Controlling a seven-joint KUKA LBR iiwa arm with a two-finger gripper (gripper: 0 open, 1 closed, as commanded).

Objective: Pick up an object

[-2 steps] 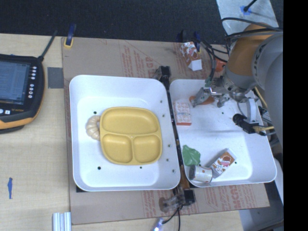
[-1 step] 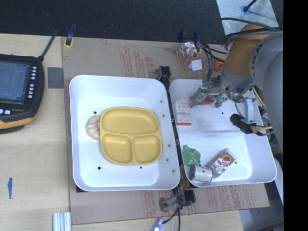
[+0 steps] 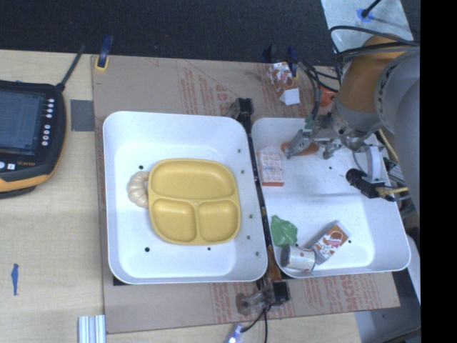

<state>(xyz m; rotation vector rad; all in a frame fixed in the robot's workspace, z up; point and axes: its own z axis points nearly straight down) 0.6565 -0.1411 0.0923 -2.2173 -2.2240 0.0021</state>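
At the upper right of the frame the gripper [image 3: 308, 143] hangs low over the right bin [image 3: 371, 259], probably aiming for the small packet [image 3: 271, 167].

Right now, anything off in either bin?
Yes. A white cup lies tipped on its side in the right bin's near corner, against a green scrap. In the left bin, a beige item is wedged partly under the yellow tray.

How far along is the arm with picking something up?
Nothing looks picked up yet. The gripper hovers low at the far end of the right bin, near the small packet. The green item, cup and snack pouch lie untouched. The grasp and lift remain.
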